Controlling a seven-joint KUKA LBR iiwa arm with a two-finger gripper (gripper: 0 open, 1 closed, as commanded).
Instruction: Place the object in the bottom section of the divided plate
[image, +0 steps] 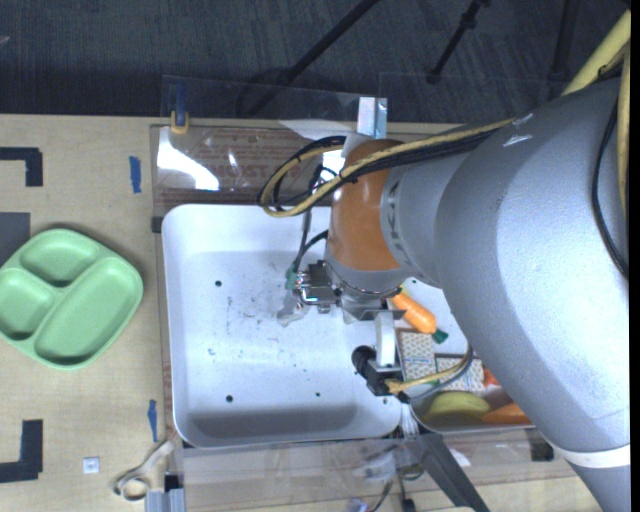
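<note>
A light green divided plate (66, 297) lies on the wooden bench left of the bins. Its large section faces the lower right and two smaller ones sit at its top and left; nothing lies in any of them. My gripper (296, 303) hangs low over the middle of the left white bin (200, 250), under the orange wrist band. The wrist hides most of it. I cannot make out any object in it. An orange carrot (417, 313) lies just right of the wrist, in the right bin.
The grey arm covers most of the right bin. Below it show a patterned box (421, 361), a yellow-green fruit-like item (455, 405) and an orange piece (503, 411). Cables loop over the wrist. The left bin's floor carries dark specks.
</note>
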